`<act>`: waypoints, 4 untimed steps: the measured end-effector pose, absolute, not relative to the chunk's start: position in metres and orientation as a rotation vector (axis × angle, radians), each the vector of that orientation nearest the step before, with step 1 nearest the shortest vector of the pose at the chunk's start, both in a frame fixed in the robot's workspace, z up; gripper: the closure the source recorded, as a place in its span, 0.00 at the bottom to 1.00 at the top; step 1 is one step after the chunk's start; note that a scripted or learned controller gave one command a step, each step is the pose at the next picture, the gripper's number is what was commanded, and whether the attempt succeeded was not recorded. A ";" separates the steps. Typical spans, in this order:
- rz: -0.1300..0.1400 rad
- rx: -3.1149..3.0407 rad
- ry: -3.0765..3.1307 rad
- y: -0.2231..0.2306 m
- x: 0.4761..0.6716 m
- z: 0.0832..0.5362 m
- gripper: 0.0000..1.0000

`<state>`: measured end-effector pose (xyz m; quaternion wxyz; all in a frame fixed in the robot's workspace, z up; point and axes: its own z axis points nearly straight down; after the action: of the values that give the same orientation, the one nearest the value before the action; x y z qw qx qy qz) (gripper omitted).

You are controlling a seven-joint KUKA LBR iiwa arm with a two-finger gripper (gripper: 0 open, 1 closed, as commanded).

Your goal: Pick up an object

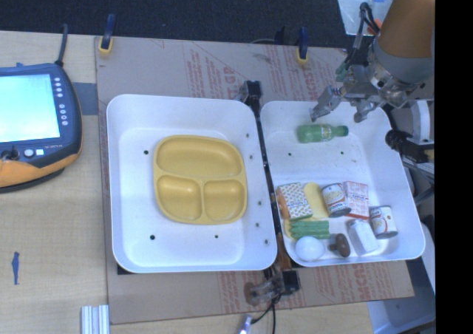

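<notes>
My gripper (344,109) hangs over the back of the right bin (399,177), open, its two fingers spread apart with nothing between them. Just below it a green bottle (321,132) lies on its side on the bin floor. Along the front of that bin sit several small items: a checkered packet (295,199), a small can (335,199), a red-and-white box (358,197), another can (382,222), a green vegetable (310,228), a white egg (310,248) and a brown lump (339,244).
The left bin (133,236) holds a yellow divided plate (199,178). A teach pendant (33,122) lies on the bench at the far left. Clamps (252,91) stand at the bins' back edge, and the orange-banded arm (408,15) fills the upper right.
</notes>
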<state>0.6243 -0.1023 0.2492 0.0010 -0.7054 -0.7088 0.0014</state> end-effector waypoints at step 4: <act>0.007 -2.213 -2.224 -0.168 0.577 0.091 0.00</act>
<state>0.5772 -0.1679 0.0908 0.0023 -0.7054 -0.7088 0.0022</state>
